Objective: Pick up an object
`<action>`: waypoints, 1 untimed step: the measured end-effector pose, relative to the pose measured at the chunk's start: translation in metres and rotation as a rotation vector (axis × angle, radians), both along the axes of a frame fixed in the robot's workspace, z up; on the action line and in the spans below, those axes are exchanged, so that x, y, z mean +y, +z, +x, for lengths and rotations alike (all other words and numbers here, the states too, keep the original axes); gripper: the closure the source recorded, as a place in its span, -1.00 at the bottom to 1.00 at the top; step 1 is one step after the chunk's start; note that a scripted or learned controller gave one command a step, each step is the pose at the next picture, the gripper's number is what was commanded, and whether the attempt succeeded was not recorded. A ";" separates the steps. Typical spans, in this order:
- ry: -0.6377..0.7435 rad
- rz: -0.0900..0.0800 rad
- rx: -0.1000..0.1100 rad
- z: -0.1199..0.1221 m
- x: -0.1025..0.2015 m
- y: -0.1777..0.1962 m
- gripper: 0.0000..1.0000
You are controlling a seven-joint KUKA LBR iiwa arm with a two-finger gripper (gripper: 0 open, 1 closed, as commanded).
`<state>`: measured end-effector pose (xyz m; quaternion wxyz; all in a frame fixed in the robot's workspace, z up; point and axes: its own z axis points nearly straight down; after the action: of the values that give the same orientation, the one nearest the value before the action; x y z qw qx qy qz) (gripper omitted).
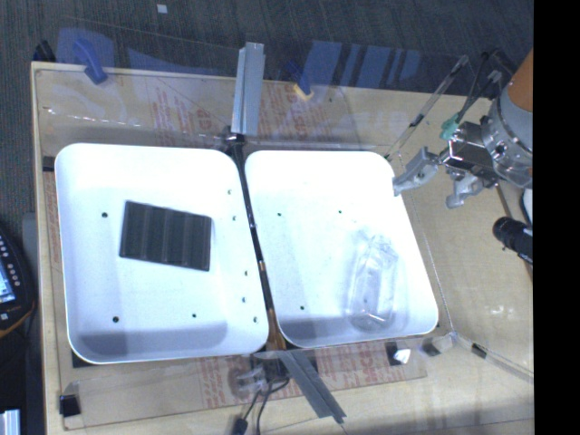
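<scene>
Wooden bench under two white bins; my gripper hung spread wide, holding nothing, beyond the right bin's far right corner, dark carpet behind.

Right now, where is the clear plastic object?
The clear plastic object lies in the right bin, near its front right corner; the gripper is beyond that bin's far right corner.

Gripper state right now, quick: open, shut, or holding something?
Gripper: open, holding nothing; it sits outside the right bin, past its upper right rim, apart from the clear plastic object in that bin.
</scene>
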<state>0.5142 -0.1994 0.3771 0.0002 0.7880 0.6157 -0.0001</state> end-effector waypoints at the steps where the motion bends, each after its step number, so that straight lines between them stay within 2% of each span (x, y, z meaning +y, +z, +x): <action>1: 0.224 0.001 0.004 0.006 -0.002 -0.069 -1.00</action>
<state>0.5199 -0.2016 0.3085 -0.0014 0.7144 0.6997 -0.0010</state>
